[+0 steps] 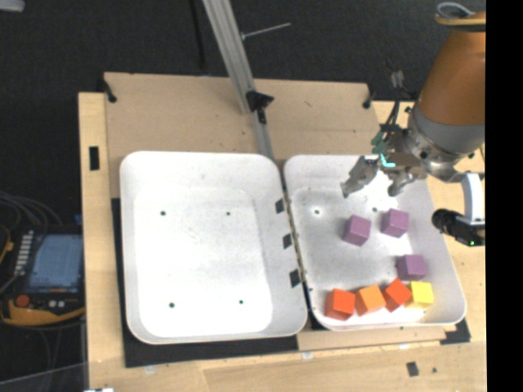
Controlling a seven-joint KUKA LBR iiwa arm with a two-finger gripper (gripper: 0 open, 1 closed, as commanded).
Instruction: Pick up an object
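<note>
My gripper hangs over the far part of the right bin, its two fingers spread open with nothing between them. Below it lie three purple cubes: one near the bin's middle, one to its right, one nearer the front. Along the front wall sit a row of blocks: a red-orange cube, an orange cube, a red-orange cube and a yellow cube.
The left bin stands beside the right one, with black clips along the seam between them. A slanted metal post rises from the bench behind the bins.
</note>
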